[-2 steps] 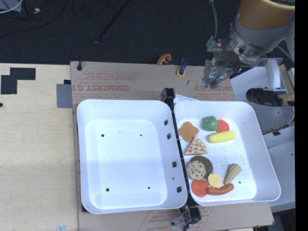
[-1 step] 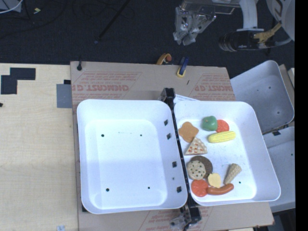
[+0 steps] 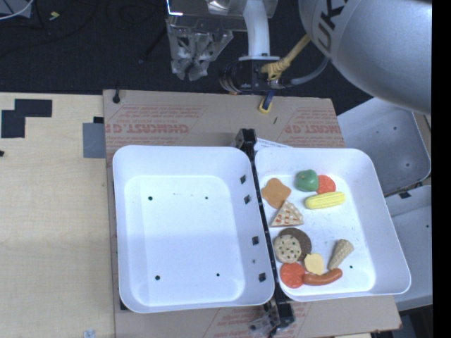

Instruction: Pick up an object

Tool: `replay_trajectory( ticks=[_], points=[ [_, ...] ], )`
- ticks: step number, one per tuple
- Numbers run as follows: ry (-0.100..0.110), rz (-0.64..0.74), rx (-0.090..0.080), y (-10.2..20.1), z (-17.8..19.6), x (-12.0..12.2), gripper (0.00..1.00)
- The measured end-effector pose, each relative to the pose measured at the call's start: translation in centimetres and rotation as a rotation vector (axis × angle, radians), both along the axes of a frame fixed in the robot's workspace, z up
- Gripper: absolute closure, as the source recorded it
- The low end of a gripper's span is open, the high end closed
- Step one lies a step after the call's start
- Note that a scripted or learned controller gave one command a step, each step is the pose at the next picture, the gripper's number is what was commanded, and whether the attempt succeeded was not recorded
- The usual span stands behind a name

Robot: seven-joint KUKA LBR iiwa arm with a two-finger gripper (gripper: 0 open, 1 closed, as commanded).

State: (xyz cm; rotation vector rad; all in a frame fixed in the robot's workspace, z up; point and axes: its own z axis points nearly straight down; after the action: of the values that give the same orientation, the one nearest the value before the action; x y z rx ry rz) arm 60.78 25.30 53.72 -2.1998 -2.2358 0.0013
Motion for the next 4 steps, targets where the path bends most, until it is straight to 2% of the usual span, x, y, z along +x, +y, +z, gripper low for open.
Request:
replay_trajectory(
  ticks=[1, 2, 4],
  points=[
    [0.000, -0.013, -0.005, -0.8, 0.0, 0.3, 0.00],
    [0.004, -0.009, -0.006, -0.7, 0.9, 0.2, 1.00],
    [0.012, 0.002, -0.009, -0.5, 2.7, 0.2, 1.00]
  ],
)
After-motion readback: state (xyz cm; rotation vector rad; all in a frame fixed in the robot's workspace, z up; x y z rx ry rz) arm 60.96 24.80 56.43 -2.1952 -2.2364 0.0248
